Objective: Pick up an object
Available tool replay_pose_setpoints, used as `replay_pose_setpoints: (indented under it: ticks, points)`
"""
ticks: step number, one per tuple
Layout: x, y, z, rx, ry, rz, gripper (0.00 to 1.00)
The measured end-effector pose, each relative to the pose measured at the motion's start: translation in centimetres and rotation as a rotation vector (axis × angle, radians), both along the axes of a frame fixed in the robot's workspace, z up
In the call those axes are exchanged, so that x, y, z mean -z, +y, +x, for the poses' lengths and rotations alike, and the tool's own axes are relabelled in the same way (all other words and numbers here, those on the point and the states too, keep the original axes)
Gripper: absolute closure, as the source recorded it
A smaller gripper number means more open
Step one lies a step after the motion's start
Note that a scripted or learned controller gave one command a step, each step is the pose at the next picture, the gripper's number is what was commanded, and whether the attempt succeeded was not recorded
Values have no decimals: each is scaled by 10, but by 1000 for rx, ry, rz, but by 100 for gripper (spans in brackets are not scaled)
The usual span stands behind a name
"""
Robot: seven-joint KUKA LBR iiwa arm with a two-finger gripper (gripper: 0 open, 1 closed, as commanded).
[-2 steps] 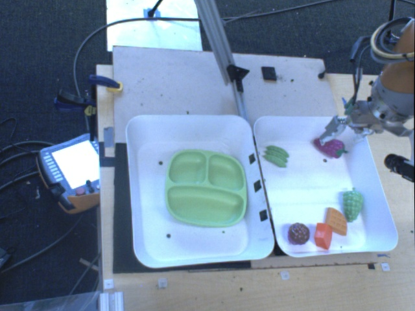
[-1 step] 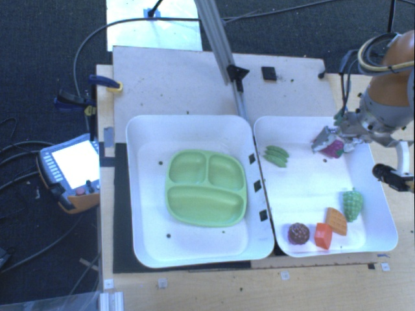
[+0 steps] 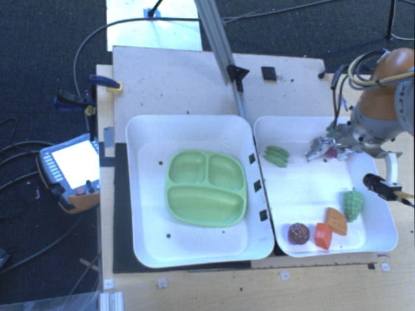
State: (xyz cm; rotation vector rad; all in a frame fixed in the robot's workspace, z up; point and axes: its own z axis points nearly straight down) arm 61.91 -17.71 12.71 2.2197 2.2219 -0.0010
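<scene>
Nearest: small red plastic toy block (image 3: 323,236), prob light, stiff, slick — best pinched across flat sides; gripper (image 3: 322,149) grip state can't tell.

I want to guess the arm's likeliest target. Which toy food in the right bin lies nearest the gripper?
The green pea pod, alone at the bin's upper left, just left of the gripper. The green grapes, orange piece, red piece and brown ball cluster along the lower edge.

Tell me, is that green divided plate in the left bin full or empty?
Empty. The green divided plate lies flat in the left bin, and all three of its compartments show only bare green plastic.
</scene>
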Motion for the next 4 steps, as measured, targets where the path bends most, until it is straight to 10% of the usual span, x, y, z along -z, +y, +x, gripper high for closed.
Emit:
replay_pose_setpoints:
  ticks: [1, 2, 4]
  points:
    - [43, 0, 1, 0, -2, 0, 0]
    - [29, 0, 3, -1, -8, -1, 100]
    - [-77, -9, 11, -4, -7, -1, 100]
